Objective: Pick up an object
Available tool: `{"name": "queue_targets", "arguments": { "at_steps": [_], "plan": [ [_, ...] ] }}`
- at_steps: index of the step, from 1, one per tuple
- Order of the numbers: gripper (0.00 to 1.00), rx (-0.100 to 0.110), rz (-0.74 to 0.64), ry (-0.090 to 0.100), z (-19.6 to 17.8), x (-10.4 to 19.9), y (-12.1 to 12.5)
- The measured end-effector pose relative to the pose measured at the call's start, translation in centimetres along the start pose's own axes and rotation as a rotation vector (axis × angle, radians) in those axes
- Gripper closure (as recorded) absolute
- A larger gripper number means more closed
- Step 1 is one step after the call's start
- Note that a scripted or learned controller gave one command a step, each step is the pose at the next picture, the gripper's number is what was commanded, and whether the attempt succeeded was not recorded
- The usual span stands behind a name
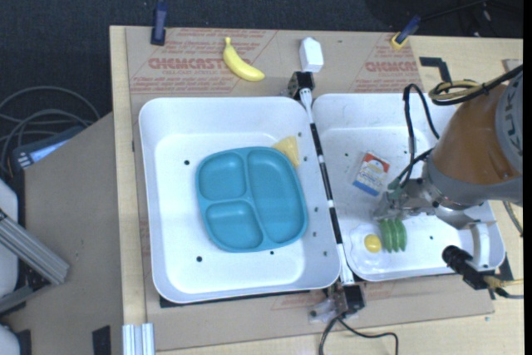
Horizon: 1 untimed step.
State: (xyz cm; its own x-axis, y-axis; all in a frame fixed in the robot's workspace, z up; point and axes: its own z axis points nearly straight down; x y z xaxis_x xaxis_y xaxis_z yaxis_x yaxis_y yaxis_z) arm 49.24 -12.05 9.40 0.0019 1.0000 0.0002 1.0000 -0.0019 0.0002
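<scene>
Two bins, blue tray, green toy

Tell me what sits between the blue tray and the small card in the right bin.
In the camera view, the black divider between the bins separates the blue tray from the card.

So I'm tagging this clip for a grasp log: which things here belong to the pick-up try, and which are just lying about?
In play, right bin:
- gripper, down over the green object
- small yellow object beside it
- small packet

Lying about:
- blue divided tray and pale yellow piece in the left bin
- banana on the bench behind the bins
</scene>
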Motion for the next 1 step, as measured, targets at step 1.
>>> {"name": "queue_targets", "arguments": {
  "at_steps": [1],
  "plan": [
    [1.0,-0.001,-0.003,0.0,-9.1,4.63,4.77]
  ]
}}
